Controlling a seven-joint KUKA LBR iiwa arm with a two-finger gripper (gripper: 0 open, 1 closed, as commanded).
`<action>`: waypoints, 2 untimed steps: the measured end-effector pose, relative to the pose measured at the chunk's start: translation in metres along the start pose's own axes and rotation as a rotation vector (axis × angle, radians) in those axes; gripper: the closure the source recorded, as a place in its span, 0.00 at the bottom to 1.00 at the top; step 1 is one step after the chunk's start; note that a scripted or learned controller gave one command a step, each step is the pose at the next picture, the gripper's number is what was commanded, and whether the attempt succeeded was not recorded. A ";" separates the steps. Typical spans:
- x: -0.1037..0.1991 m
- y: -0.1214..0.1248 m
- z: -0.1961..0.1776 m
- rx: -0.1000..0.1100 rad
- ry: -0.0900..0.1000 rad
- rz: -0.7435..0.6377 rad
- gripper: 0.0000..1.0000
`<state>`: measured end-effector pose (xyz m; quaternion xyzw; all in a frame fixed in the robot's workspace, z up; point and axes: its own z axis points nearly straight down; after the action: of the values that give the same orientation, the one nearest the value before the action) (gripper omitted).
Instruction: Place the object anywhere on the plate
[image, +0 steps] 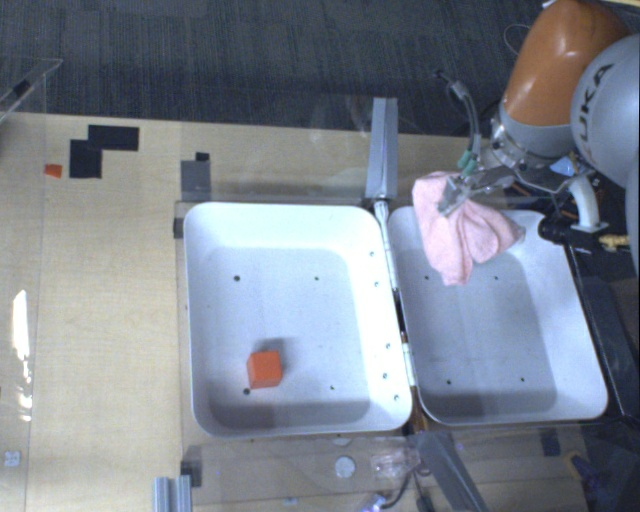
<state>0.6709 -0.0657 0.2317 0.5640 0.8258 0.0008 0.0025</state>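
Note:
A pink cloth hangs bunched over the back left part of the right bin. Its top is pinched between the fingers of my gripper, which is shut on it. The cloth's lower end droops toward the bin floor. The arm's orange band and grey wrist reach in from the upper right. A small orange block lies on the floor of the left bin, near its front left.
A metal divider bar stands at the back between the two bins. Black markers and a small orange square lie on the wooden bench to the far left. Cables hang by the wrist at the right.

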 end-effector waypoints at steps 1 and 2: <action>0.002 0.003 0.009 0.002 0.001 -0.008 1.00; 0.056 -0.005 0.018 0.000 0.003 -0.411 1.00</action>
<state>0.6464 -0.0157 0.2140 0.3838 0.9234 0.0009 0.0012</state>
